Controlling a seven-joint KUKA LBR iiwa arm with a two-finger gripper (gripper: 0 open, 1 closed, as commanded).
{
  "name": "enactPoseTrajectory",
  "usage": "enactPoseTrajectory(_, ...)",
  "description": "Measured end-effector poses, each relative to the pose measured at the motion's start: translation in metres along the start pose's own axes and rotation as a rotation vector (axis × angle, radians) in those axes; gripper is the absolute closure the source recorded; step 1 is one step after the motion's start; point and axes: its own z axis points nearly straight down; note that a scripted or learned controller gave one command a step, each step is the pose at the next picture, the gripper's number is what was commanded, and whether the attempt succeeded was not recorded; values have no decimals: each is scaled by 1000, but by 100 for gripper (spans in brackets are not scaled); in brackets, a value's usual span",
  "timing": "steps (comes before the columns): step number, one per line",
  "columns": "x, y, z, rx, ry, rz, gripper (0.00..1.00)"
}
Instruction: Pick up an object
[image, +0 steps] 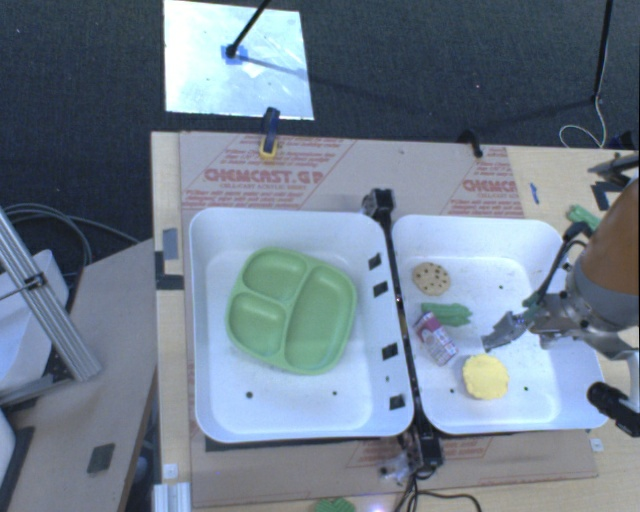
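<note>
1. The arm (610, 270) reaches in from three o'clock, over the right bin (540, 240).
2. Its gripper (497, 335) hangs low in that bin; whether the jaws are parted or closed cannot be told, and nothing shows between them.
3. A yellow round piece (485, 377) lies just at its six o'clock.
4. A small can (436, 338) and a green piece (446, 313) lie at its nine o'clock, a cookie (431, 277) toward ten.
5. The left bin (215, 240) holds a green divided plate (292, 310).
</note>
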Motion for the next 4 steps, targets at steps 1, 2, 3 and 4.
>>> enactPoseTrajectory(1,29,26,77,-43,-10,-2,0)
enactPoseTrajectory(2,90,6,4,-17,-4,-10,0)
enactPoseTrajectory(3,18,7,110,-10,-2,2,0)
enactPoseTrajectory(4,20,7,97,-13,-4,-2,100)
